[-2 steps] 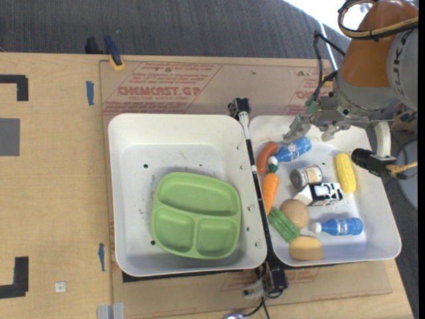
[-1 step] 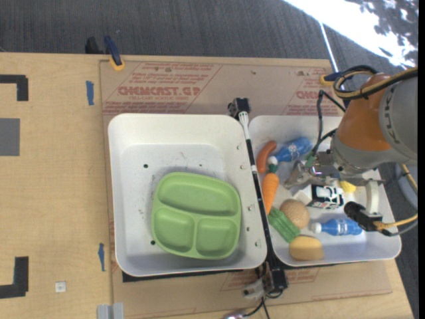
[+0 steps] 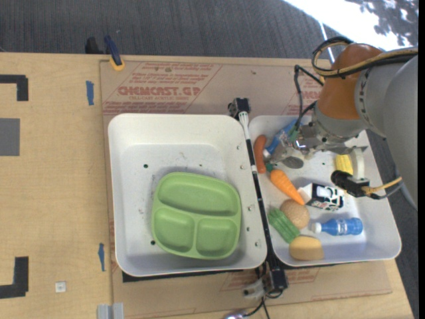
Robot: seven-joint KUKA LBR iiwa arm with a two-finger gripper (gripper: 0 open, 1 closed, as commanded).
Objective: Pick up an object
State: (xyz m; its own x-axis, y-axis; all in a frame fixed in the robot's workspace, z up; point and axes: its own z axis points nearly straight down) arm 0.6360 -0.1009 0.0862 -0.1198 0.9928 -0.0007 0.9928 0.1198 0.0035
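Overhead, "CHEMCAST" lettering on the board [image 3: 159, 90]; claw [image 3: 287, 153] state impossible to tell.

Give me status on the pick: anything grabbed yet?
Done: the arm has reached in and the gripper sits low over the far end of the right bin, near the orange carrot. In hand: nothing visibly lifted; the grip itself is hidden. Left: the carrot, blue bottle and the rest all lie in the bin, so grasp and lift remain.
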